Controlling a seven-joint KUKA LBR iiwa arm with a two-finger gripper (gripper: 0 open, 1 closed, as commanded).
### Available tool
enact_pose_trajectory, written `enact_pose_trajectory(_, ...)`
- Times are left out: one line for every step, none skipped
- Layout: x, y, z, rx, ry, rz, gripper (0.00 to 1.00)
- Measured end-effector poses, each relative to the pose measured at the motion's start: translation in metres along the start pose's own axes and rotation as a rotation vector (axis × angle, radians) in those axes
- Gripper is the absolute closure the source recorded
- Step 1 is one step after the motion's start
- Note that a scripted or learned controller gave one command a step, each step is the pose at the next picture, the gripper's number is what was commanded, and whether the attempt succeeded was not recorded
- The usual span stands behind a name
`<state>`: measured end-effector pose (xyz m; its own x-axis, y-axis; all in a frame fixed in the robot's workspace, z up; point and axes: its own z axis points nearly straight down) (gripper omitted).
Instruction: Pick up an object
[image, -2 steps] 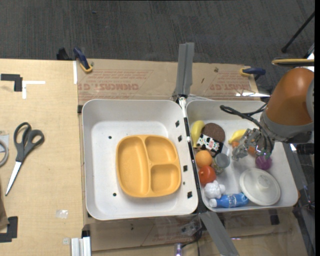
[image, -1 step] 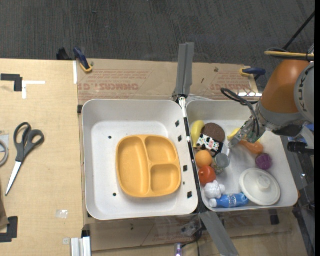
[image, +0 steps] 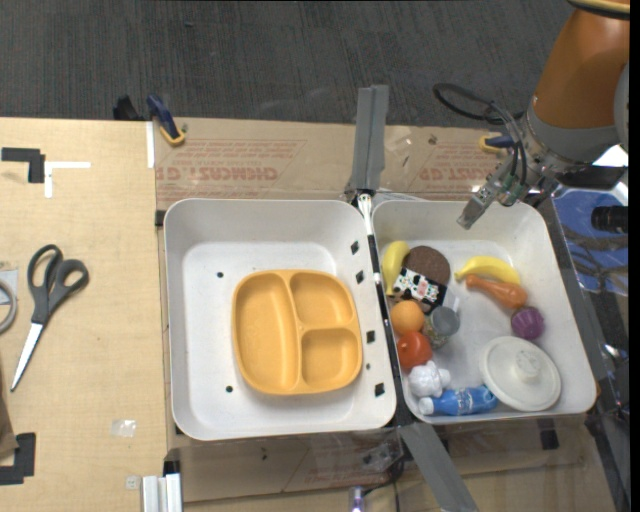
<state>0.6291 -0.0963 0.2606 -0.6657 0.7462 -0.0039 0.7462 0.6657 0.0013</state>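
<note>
Divided tray (image: 297, 330) in left bin (image: 190, 300); toys fill right bin (image: 545, 250).

The wooden bench (image: 80, 400) bears two white bins (image: 190, 330) (side by side) and scissors (image: 45, 295).

Yellow-orange tray (image: 297, 331) (white bins (image: 190, 300)), yellow banana (image: 487, 268), purple plum (image: 527, 322).

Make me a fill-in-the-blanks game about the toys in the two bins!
1. The divided tray in the left bin is colored ____.
2. The carrot lies right next to a yellow ____.
3. On the wooden bench, left of the bins, lies a pair of ____.
4. The gripper hangs over the ____ bin's far edge.

Missing words: orange; banana; scissors; right
</note>
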Motion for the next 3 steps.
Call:
enact_pose_trajectory(-0.004,-0.011,0.154,0.0,0.001,-0.065,1.0)
enact_pose_trajectory(-0.051,-0.08,0.104,0.0,-0.001,-0.152,1.0)
enact_pose_trajectory(-0.035,-0.022,0.038,-0.001,0.0,-0.111,1.0)
